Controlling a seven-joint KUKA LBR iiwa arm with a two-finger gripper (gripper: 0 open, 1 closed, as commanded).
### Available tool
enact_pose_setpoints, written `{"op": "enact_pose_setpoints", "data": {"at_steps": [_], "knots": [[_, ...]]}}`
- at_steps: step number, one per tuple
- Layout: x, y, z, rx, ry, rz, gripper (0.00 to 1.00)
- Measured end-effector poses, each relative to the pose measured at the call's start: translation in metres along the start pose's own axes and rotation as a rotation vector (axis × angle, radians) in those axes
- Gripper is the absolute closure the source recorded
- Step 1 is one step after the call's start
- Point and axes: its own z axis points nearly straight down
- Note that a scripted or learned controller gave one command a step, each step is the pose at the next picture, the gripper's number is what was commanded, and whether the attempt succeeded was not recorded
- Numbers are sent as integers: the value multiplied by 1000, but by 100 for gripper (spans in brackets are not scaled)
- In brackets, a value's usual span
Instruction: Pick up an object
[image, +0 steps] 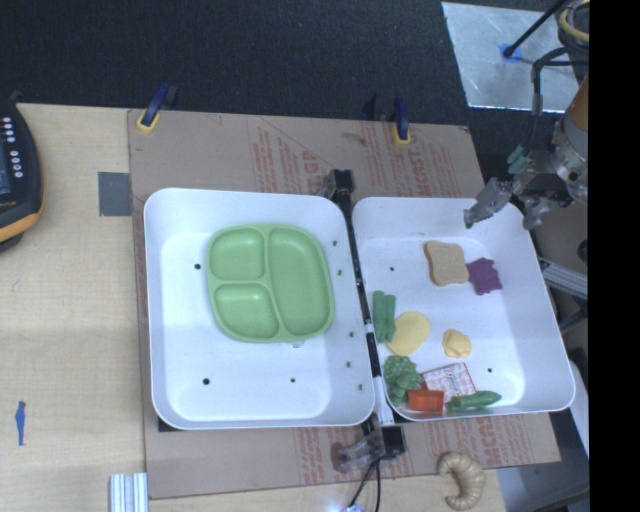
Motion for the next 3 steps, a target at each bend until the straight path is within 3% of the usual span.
{"op": "enact_pose_setpoints", "data": {"at_steps": [1,2,3], "knots": [[-25,-13,83,8,1,2,0],[-40,13,195,-3,1,1,0],[-61,59,190,-6,-1,-2,0]]}}
